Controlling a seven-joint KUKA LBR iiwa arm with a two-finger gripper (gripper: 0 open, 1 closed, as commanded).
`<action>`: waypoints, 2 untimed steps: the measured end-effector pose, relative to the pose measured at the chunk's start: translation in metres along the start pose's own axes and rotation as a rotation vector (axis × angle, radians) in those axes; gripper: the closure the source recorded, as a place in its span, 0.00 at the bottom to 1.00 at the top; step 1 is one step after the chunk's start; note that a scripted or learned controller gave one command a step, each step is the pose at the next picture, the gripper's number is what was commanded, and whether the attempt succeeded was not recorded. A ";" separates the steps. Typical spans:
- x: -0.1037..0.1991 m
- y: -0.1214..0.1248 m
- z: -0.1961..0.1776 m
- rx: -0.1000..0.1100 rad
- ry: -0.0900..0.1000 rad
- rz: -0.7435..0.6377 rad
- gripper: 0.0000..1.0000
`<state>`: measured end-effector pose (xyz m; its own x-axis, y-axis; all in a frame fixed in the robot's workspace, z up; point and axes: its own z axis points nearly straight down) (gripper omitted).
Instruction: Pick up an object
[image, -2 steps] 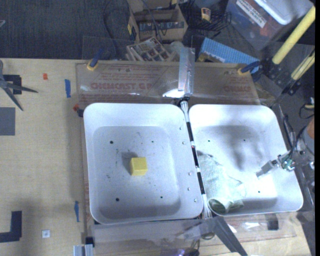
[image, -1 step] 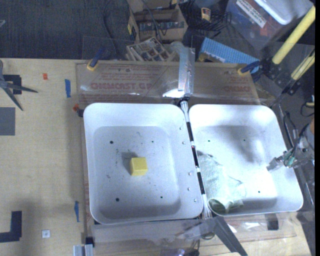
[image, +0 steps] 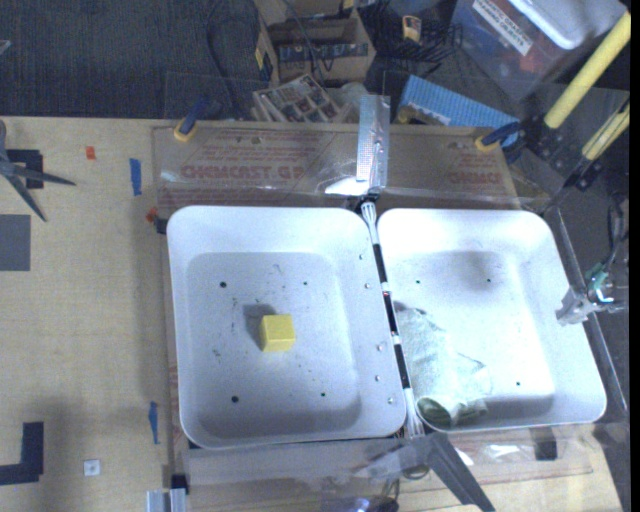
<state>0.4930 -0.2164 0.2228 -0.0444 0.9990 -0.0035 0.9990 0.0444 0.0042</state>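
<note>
Nearest, a rolled pale cloth (image: 445, 385) lies in the right bin (image: 530, 240); a yellow block (image: 278, 333) sits in the left bin (image: 200, 240). Nothing looks picked yet; I cannot tell the claw's state.

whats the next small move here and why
Probably bring the arm in over the left white bin and centre above the small yellow block. It sits alone on the bin floor with space on all sides, likely an easier grasp than the crumpled white cloth against the right bin's near-left wall.
</note>
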 end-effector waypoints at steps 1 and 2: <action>0.019 0.028 -0.020 0.001 0.001 0.237 1.00; 0.038 0.080 -0.029 0.004 0.000 0.582 1.00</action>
<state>0.5714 -0.1746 0.2522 0.5117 0.8592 -0.0013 0.8592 -0.5116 0.0020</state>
